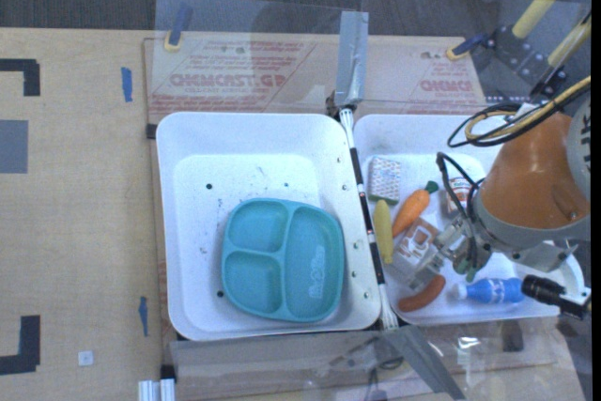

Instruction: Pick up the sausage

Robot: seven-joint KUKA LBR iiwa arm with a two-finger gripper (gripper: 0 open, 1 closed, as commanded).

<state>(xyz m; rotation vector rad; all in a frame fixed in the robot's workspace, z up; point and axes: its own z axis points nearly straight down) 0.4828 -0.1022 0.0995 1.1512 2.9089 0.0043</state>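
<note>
At the right-hand bin (371, 131), the arm's end effector (449, 251) hovers low among the toys, just above the sausage (422, 293), which lies against the bin's front edge; whether it is released or clenched cannot be told. A carrot (410, 210) and a yellow corn cob (382, 230) lie beside it, a blue bottle (490, 291) near the front right corner. The left bin (178, 202) carries a teal divided plate (283, 260).

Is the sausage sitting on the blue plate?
No, the sausage lies in the right bin, while the blue plate sits in the left bin.
</note>
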